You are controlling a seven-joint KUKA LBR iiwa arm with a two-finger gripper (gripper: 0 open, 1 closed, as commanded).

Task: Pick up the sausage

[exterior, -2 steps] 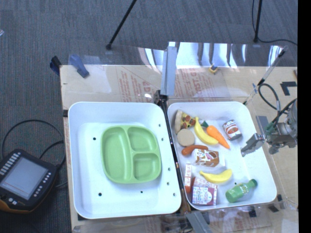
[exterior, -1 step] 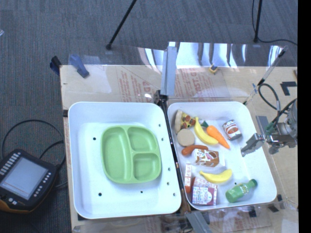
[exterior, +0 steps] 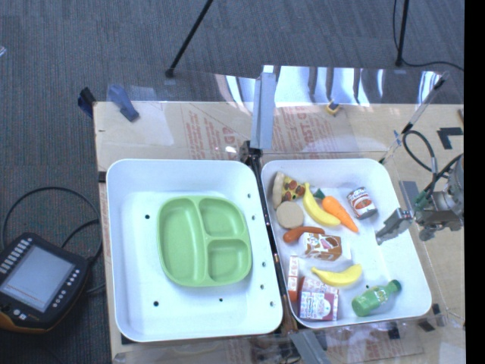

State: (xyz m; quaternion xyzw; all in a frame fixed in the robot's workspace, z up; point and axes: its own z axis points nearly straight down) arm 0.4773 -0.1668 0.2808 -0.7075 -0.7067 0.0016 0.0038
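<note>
Our gripper (exterior: 395,226) hangs at the right edge of the frame, just over the right rim of the right-hand bin (exterior: 413,268), and we cannot tell from this slanted view how it is set; nothing visible is caught in it. Working from the bottom of the frame upward, the crowded bin holds a green bottle (exterior: 374,296) at lower right, red-and-white cartons (exterior: 317,300) along the lower edge, a banana (exterior: 337,275), then a small printed packet (exterior: 322,246). Just above that packet lies the sausage (exterior: 301,233), left of centre in the bin: a short reddish-orange link lying roughly level across the frame, its left end tucked under a round tan disc (exterior: 289,215). Beyond it sit a second banana (exterior: 318,209), a carrot (exterior: 339,213), a small can (exterior: 362,202) and a pizza slice (exterior: 287,187). To do this step well, we judge, the arm must travel leftward across the bin and descend on the link's free right half, closing across its narrow width and clear of the disc and packet. The green plate (exterior: 204,240) rests in the left bin (exterior: 125,241).
</note>
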